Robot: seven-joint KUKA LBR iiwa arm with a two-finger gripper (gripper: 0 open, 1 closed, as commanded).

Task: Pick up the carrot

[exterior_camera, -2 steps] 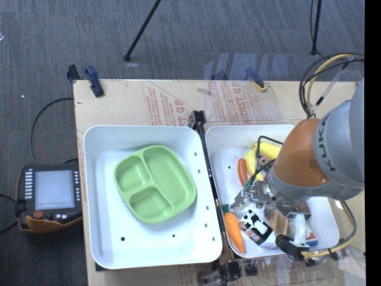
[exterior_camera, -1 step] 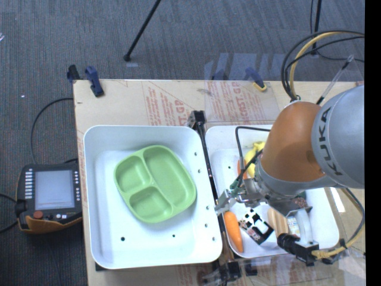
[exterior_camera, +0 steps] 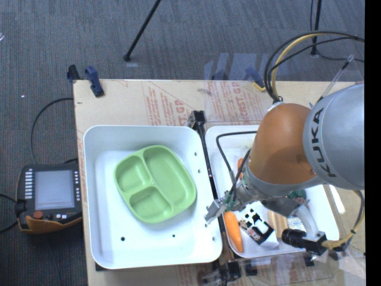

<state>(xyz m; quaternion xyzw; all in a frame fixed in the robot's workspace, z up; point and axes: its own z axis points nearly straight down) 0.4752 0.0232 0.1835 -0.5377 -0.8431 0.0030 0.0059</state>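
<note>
Dark grey carpet (exterior_camera: 196,28) surrounded the bench (exterior_camera: 149,100), with a teach pendant (exterior_camera: 50,196) lying on the floor off its left edge and a black stand leg (exterior_camera: 146,25) crossing the carpet beyond its far edge. A green divided plate (exterior_camera: 155,183) sat near the middle of the left bin (exterior_camera: 98,243). In the right bin (exterior_camera: 330,210), the carrot (exterior_camera: 233,230) lay against the near-left corner, just below the gripper (exterior_camera: 221,205); whether its jaws were wide or narrow could not be told under the arm (exterior_camera: 297,148).
</note>
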